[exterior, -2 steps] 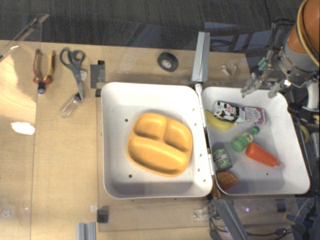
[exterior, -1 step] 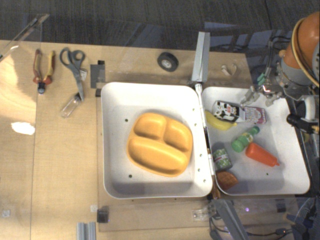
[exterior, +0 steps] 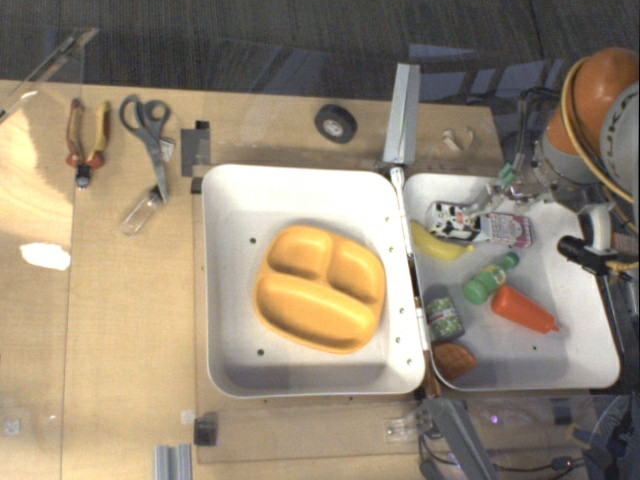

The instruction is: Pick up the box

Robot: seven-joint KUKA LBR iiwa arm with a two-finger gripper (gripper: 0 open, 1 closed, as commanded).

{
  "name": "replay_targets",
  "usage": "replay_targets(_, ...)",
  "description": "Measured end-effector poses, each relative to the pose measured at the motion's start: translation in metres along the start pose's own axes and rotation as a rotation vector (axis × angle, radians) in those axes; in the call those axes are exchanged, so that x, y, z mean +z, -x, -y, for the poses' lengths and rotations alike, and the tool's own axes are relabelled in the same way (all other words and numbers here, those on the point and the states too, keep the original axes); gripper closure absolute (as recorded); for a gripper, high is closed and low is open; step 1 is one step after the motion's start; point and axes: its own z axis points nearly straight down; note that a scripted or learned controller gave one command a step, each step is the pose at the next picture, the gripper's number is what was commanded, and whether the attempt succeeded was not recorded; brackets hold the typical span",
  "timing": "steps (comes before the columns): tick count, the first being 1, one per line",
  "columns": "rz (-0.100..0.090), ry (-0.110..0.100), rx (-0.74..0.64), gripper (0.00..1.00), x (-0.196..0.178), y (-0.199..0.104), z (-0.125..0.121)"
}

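The small black-and-white and pink carton box (exterior: 480, 225) lies on its side in the upper part of the right white bin (exterior: 585, 363), right of frame centre, just above a yellow banana (exterior: 438, 243). The grey arm's gripper (exterior: 510, 183) hangs at the bin's upper edge, just beside the box's top; whether it is clenched or released cannot be told. A green bottle (exterior: 489, 279) and an orange carrot-shaped toy (exterior: 523, 309) lie below the box. A large yellow-orange moulded plastic piece (exterior: 320, 286) sits in the left white bin (exterior: 235, 268).
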Motion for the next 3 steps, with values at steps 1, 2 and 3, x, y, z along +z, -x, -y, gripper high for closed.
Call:
replay_targets(1,0.001,0.015,-0.111,0.00,0.006,0.015,0.015)
replay_targets(2,-0.002,0.022,-0.115,1.00,-0.008,0.012,0.011)
replay_targets(3,-0.002,0.021,-0.115,0.00,-0.008,0.012,0.011)
